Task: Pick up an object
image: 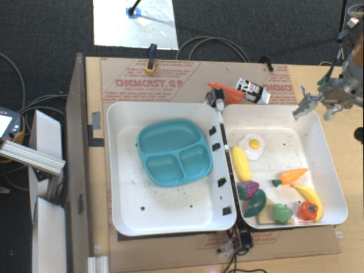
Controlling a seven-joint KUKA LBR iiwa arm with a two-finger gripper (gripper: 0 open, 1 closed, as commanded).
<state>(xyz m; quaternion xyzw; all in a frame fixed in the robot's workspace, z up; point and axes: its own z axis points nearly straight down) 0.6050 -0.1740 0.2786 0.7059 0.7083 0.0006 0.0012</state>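
Observation:
My gripper (pixel 316 107) hangs over the far right corner of the right bin (pixel 284 118), fingers spread apart and nothing between them. Toy food lies well below it in that bin: a fried egg (pixel 252 145), a corn cob (pixel 241 162), a carrot (pixel 292 176), a banana (pixel 310 197), a tomato (pixel 307 210), a green pepper (pixel 281 212), and a purple and dark green vegetable (pixel 251 194). The nearest item, the egg, is left of and nearer the camera than the gripper.
The left bin (pixel 128 203) holds a teal divided plate (pixel 173 151). Clips line the divider between the bins. An orange-handled tool (pixel 227 92) and a black-and-white object (pixel 253 90) lie on the cardboard behind the bins.

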